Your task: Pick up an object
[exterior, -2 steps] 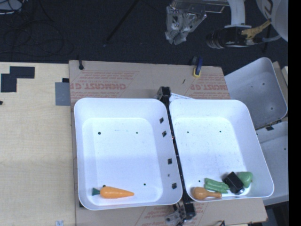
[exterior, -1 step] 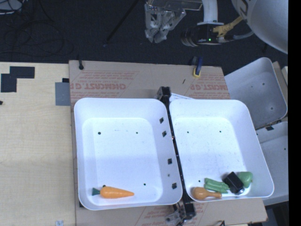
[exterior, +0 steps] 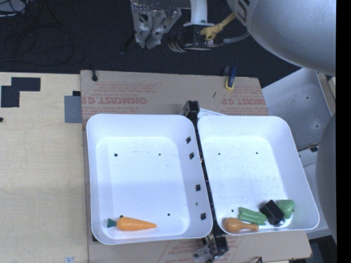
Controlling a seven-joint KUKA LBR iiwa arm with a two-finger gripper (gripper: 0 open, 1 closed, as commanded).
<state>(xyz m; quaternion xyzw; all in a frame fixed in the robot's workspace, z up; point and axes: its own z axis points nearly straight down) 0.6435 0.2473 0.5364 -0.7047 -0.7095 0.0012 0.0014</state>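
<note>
Nothing is picked yet: the toy carrot (exterior: 133, 223) lies at the near edge of the left bin (exterior: 98, 147), and a small cluster of green, black and tan pieces (exterior: 263, 216) sits in the near right corner of the right bin (exterior: 296, 147). The gripper (exterior: 153, 29) hangs raised beyond the far side of the counter; whether its fingers are spread I cannot tell
</note>
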